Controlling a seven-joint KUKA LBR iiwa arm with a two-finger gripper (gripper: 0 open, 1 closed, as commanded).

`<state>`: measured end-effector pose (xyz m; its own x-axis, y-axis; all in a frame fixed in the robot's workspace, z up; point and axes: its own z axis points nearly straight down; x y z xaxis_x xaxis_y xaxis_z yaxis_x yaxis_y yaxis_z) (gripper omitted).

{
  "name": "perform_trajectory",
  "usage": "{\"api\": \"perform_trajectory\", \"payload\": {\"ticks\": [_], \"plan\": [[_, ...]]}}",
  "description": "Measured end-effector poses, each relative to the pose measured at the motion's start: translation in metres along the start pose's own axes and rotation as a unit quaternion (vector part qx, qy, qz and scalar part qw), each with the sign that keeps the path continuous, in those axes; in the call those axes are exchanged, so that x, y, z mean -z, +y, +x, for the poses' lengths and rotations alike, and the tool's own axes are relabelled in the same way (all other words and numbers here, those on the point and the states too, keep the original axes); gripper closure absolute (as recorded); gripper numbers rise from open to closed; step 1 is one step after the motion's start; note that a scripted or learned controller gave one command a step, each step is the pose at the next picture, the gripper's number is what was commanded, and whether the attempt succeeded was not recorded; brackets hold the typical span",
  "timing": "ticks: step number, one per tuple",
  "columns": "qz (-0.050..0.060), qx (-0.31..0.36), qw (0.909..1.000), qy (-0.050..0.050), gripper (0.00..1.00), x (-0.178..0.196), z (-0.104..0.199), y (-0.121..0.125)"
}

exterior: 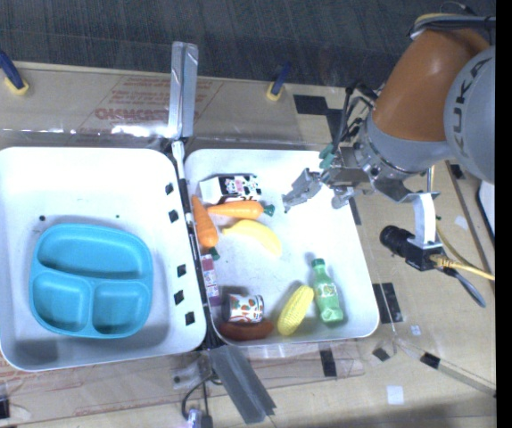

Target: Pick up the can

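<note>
The can is small, with a red and white label. It lies on its side near the front edge of the right bin, partly resting on a brown object. My gripper hovers over the back right part of that bin, well behind the can and to its right. Its fingers stand open with nothing between them.
Around the can lie a yellow corn cob and a green bottle. Further back are a banana, two orange carrots and a white carton. The left bin holds a blue divided tray.
</note>
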<state>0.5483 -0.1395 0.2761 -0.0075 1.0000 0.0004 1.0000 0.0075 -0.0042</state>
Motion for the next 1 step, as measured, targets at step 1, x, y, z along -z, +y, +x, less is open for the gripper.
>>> {"api": "perform_trajectory", "payload": {"ticks": [1], "plan": [[0.000,0.001,1.0000,0.000,0.00,-0.1856,0.0259,-0.0381]]}}
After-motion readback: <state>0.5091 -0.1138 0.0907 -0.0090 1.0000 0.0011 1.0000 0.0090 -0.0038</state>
